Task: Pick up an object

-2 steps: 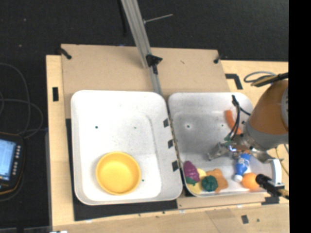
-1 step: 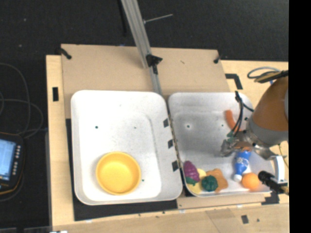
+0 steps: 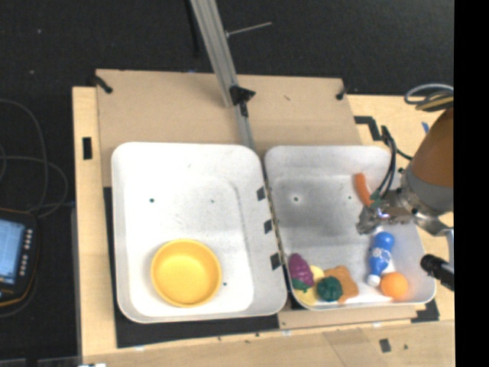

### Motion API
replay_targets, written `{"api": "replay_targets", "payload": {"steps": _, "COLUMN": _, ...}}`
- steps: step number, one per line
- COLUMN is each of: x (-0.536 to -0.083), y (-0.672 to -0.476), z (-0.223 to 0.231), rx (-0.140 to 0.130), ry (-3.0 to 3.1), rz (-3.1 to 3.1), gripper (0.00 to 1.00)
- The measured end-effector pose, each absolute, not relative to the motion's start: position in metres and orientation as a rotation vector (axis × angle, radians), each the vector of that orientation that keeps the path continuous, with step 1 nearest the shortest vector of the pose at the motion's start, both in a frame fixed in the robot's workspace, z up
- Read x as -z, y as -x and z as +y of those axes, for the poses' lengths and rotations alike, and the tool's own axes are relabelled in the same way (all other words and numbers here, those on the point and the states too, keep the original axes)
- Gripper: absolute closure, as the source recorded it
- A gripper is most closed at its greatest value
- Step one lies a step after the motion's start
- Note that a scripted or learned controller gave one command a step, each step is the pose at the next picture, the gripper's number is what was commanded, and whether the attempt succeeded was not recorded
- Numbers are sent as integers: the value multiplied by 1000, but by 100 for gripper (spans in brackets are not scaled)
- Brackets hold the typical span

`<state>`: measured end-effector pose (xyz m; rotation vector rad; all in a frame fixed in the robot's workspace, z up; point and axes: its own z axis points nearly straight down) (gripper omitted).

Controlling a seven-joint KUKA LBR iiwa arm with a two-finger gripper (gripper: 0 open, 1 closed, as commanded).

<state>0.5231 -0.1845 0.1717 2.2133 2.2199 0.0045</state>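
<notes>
My gripper point(image 3: 372, 222) hangs over the right side of the right bin point(image 3: 321, 189), just above a blue and white bottle point(image 3: 379, 256). An orange carrot-like piece point(image 3: 361, 187) lies right behind the gripper near the bin's right wall. Along the front of this bin sit an orange ball point(image 3: 394, 285), a tan bread-like piece point(image 3: 344, 280), a dark green item point(image 3: 329, 288), a purple item point(image 3: 299, 271) and a pale yellow item point(image 3: 308, 299) beneath them. Nothing shows between the fingers.
The left bin point(image 3: 176, 182) holds a yellow bowl point(image 3: 186, 271) at its front. A grey metal pole point(image 3: 218, 44) slants up from between the bins at the back. A screen device point(image 3: 14, 251) sits off the bench's left edge.
</notes>
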Motion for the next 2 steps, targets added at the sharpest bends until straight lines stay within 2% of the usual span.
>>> {"api": "replay_targets", "payload": {"steps": 2, "x": -287, "y": -530, "z": -188, "rx": -5, "ry": -2212, "rz": 2220, "gripper": 100}}
